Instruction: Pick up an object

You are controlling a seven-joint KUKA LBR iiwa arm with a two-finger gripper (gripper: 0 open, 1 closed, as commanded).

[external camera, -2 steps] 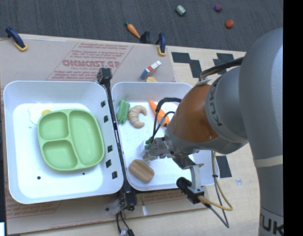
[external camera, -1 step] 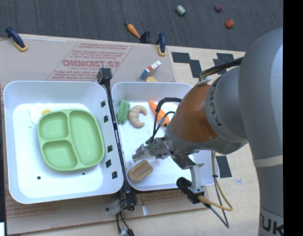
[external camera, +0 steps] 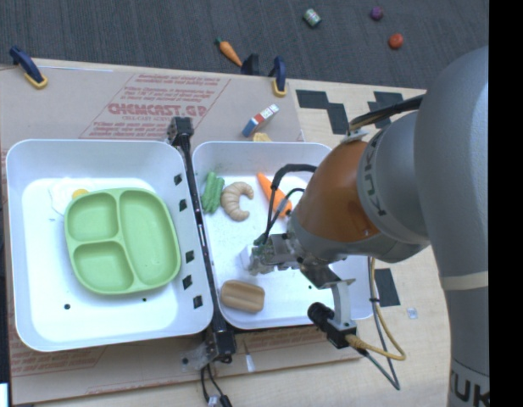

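Bread roll point(external camera: 242, 296) lies at the near edge of the right bin point(external camera: 316, 315), just below and a little left of the gripper point(external camera: 263, 257), which hangs low over the bin floor; whether it is wide or narrow I cannot tell. Farther back lie a croissant point(external camera: 236, 199), green beans point(external camera: 212, 191) and a carrot point(external camera: 275, 195), while the left bin point(external camera: 32, 312) holds a green divided plate point(external camera: 121, 239).

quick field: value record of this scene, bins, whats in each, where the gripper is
left bin: green divided plate
right bin: green bean pod, croissant, orange carrot partly behind the arm, tan bread roll
gripper: low over the right bin, just above the bread roll in the view; fingers hard to read
arm: reaches in from the right, covering much of the right bin
bench behind bins: small blue, white and red block
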